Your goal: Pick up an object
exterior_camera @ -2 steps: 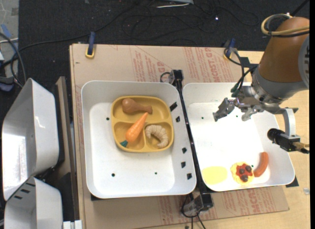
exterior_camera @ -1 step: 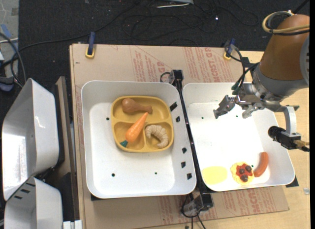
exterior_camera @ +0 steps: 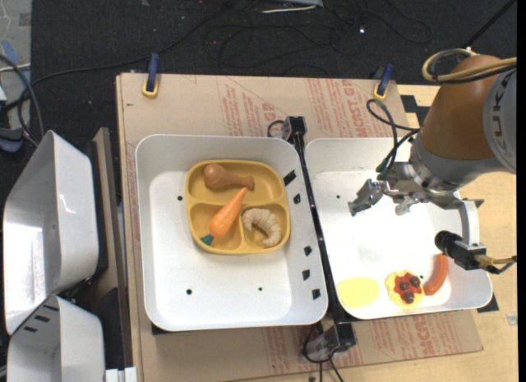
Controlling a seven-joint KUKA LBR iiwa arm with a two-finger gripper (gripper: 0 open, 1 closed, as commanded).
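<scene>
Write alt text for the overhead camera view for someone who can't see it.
A grey-and-orange robot arm hangs its gripper over the right white bin, which holds a yellow disc, pizza slice and sausage. The left bin holds a yellow divided plate with drumstick, carrot and shrimp.

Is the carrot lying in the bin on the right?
No, the carrot lies on the yellow plate in the left bin, beside a drumstick and a shrimp.

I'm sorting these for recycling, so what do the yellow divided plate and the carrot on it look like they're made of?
Yellow divided plate: probably moulded plastic, judging by its smooth, even colour and soft sheen. Carrot: likely toy plastic or rubber, since its orange is uniform and slightly glossy.
</scene>
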